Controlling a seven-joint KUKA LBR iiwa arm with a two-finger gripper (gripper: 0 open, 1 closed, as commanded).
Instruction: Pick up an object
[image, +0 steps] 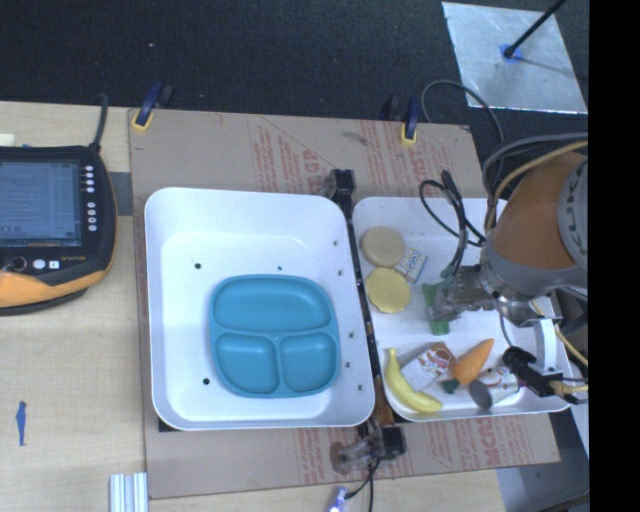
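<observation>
Two shallow white bins sit side by side on a brown cardboard sheet that covers the wooden worktop (70, 380). At the far left a teach pendant (50, 225) with a lit screen and an orange underside lies on the bare wood. The left bin (170, 230) holds a blue divided plate (273, 334), one wide compartment toward the far side and two smaller ones toward the near side.

The right bin (400, 210) is crowded. At its far left a tan round disc (382, 246) lies just beside a small printed packet (411, 264), with a yellow round disc (388, 291) just below them. Near the front wall a banana (405, 385) lies with its long axis running from upper left to lower right, curving along the bin's near corner, its tip toward the right. Next to it sits a small red and white package (433, 364), and beside that a carrot (472, 361), tilted, its thick end up to the right and its narrow end down to the left.

The grey arm with its orange band (530, 215) reaches in from the right, cables looping above it. The tool (445, 305) hangs over the bin's middle near a green object (436, 308); whether its fingers are spread or pressed together cannot be told.
</observation>
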